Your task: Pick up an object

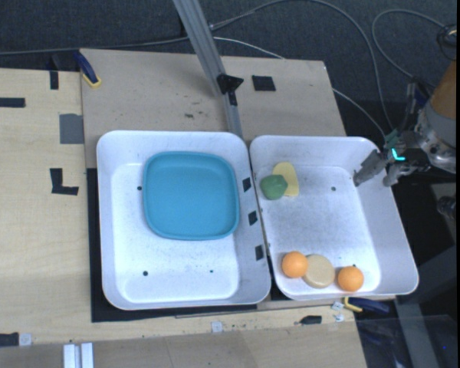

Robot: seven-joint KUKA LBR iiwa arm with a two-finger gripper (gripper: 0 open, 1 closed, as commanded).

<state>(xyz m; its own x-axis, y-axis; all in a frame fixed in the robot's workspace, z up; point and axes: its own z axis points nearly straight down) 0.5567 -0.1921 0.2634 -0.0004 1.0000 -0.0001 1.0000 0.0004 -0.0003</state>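
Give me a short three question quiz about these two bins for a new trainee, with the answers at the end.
1. True or false: the blue plate lies in the left bin.
2. How many orange balls are in the right bin?
3. What touches the green piece: A, the yellow piece; B, the tan disc; C, the hand?

Key: 1 true. 2 two, one on each side of the tan disc, along the near wall. 3 A. The hand is at the bin's right rim.

wooden bench (31, 205) bears two white bins (115, 282) side by side.
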